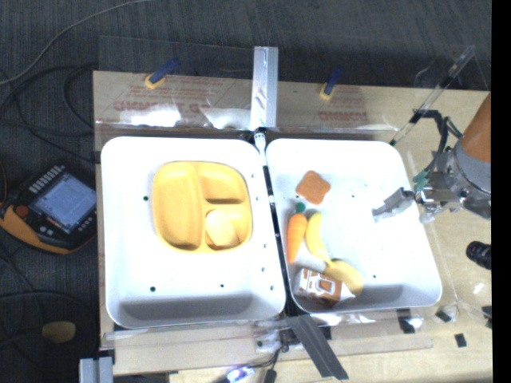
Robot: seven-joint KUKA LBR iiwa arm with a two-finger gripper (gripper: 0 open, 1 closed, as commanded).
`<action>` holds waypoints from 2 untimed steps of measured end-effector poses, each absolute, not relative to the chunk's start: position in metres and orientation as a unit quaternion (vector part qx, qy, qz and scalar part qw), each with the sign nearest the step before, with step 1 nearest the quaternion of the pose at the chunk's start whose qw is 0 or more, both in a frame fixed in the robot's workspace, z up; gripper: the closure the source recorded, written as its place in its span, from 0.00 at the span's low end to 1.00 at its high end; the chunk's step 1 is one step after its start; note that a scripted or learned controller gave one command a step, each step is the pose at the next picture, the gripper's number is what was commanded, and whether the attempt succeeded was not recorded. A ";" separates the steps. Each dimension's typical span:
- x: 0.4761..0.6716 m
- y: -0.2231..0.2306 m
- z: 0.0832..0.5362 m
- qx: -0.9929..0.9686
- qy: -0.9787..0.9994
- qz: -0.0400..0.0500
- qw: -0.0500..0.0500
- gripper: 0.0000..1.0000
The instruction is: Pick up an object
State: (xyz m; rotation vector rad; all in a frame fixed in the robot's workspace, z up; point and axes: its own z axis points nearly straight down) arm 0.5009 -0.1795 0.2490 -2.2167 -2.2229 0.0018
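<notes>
Dark carpet point(239, 14) surrounds my wooden bench point(375, 106), and cables trail across it far from my gripper. Two white bins sit side by side on the bench. The bin farther from me point(128, 294) holds one yellow divided tray point(200, 204). The nearer bin point(399, 286) lies under my gripper point(393, 203), which hangs over its right half, above bare white floor. My arm point(479, 142) is cut off at the picture's edge, so just a slice of the orange band shows. The gripper itself is small and blurred; I cannot tell whether my fingers are spread or pressed together, and nothing can be seen between them.

Four things lie in the nearer bin, all on the side away from me, by the wall shared with the other bin. One banana point(323, 250) curves down toward the front corner. One carrot point(296, 234) lies just beside it, farther from me, green top pointing back. One orange-brown square piece point(313, 186) lies near the carrot's top, apart from the rest. One small brown carton point(319, 287) sits at the front, partly hidden by the banana's end; its label is too small to read.

Off the bench, far beyond the other bin, one handheld control pad point(56, 206) rests on the carpet. Two yellow-and-blue clips point(160, 73) hold a plastic sheet at the bench's back edge.
</notes>
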 end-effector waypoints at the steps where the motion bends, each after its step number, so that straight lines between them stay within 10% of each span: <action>1: 0.486 -0.113 0.094 -0.702 -0.712 0.000 0.001 0.00; 2: 0.486 -0.113 0.102 -0.702 -0.712 0.000 0.002 1.00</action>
